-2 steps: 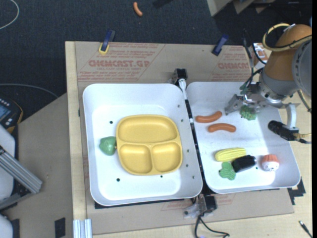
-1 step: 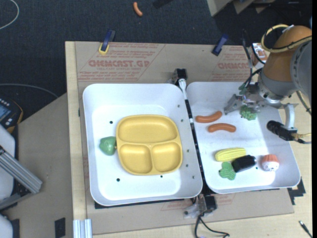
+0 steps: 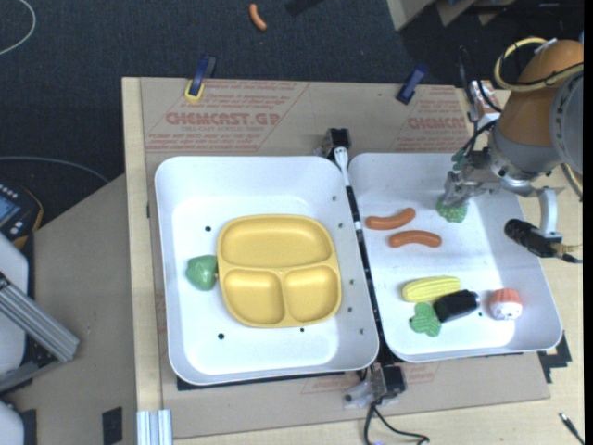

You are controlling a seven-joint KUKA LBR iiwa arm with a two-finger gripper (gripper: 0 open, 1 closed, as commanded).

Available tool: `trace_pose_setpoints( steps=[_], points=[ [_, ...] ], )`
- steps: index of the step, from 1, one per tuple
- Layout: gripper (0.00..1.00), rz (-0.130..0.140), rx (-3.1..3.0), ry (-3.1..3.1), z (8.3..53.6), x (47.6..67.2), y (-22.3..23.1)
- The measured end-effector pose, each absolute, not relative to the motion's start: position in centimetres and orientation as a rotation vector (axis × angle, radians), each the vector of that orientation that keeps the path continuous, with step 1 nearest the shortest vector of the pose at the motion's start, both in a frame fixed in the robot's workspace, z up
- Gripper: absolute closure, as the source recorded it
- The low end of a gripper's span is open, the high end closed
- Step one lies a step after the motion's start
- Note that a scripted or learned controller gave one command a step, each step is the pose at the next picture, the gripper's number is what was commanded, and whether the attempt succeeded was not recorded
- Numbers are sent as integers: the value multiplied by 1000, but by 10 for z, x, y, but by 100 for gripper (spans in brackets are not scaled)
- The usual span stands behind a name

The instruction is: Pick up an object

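- jaws (image 3: 455, 197) are down in the right bin (image 3: 537, 336), at its far side, right over a small green piece (image 3: 452, 212); whether they have closed on it i cannot tell from this slant.
- the green piece sits on the bin floor, just right of the upper of two sausages (image 3: 390, 219), and looks the likely target.
- to do it well, the grip should be centred on the piece and firmly set before any lift; a small rounded toy could squirt out sideways.
- a straight vertical lift would keep clear of the sausages and the bin wall.
- other candidates lie nearer the front: a corn cob (image 3: 430, 288), a black piece (image 3: 455, 305), a green leafy toy (image 3: 425, 320) and an orange-and-white item (image 3: 504, 303), crowded together.
- the left bin (image 3: 176, 248) holds a yellow divided tray (image 3: 278, 269) with a green lump (image 3: 201, 272) touching its left edge.
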State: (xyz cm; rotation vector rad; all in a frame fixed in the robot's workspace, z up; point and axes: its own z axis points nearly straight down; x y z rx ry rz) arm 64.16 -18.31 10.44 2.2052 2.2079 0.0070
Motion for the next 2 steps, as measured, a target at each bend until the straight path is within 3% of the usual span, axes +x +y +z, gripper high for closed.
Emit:
trace_pose_setpoints(
  steps=[2],
  points=[
    [100,7,2214,2217,224,647,-179]
  ],
)
